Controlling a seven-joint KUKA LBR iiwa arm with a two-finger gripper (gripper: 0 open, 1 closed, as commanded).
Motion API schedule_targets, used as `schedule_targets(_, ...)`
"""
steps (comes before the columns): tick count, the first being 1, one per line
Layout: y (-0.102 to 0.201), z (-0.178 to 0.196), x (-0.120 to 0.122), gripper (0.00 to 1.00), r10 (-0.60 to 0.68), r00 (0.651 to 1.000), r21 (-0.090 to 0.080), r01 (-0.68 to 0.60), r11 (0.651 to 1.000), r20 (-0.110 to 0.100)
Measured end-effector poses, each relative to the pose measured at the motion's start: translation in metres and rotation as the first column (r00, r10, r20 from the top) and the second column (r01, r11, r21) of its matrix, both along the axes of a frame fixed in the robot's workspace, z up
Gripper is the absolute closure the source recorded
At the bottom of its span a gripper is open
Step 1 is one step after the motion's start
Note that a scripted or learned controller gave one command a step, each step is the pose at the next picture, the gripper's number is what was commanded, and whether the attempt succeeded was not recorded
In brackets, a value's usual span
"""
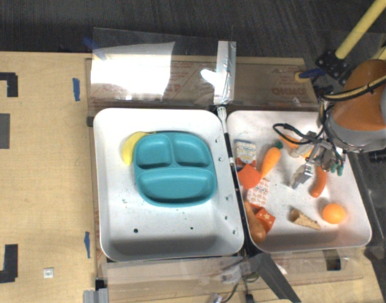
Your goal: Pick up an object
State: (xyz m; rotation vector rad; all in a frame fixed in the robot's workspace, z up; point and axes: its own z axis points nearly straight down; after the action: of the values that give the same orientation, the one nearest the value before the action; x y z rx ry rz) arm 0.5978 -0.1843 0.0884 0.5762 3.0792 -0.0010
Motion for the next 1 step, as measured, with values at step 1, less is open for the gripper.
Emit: schedule_targets(1, -0.0154, -0.0001, -0.0398, 0.00, -0.087, 0.996, 0.001, 0.087, 0.996, 0.000)
